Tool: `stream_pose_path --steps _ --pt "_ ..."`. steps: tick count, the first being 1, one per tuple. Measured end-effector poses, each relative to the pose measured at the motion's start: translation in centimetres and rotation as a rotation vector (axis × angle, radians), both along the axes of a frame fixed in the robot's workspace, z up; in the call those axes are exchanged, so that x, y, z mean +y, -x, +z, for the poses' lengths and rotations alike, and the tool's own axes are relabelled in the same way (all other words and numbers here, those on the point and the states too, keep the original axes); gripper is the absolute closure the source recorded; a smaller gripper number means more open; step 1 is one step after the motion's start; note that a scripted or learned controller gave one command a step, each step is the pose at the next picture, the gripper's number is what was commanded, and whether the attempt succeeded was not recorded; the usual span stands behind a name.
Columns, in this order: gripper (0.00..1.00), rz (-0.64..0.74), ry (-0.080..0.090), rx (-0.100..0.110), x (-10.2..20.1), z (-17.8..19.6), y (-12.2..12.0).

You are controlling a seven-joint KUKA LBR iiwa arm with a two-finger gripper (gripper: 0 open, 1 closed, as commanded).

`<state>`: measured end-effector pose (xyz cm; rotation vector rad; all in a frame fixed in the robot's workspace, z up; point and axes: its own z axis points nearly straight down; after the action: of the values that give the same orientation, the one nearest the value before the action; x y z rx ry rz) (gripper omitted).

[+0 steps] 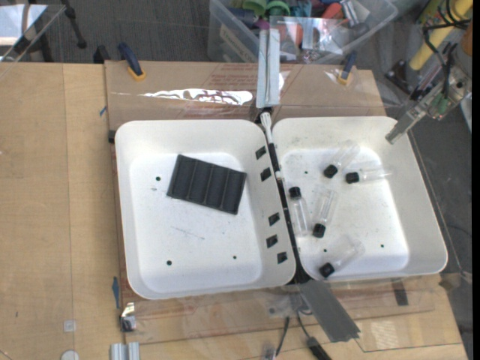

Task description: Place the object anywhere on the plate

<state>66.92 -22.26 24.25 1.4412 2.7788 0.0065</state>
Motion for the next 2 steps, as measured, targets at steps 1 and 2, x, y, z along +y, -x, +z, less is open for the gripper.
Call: stream_pose_path --steps 1,2 --pt "0.00 0.203 0.001 0.006 0.04 -0.15 0.10" --pt "0.00 0.396 0.000 0.010 0.09 -1.10 0.84"
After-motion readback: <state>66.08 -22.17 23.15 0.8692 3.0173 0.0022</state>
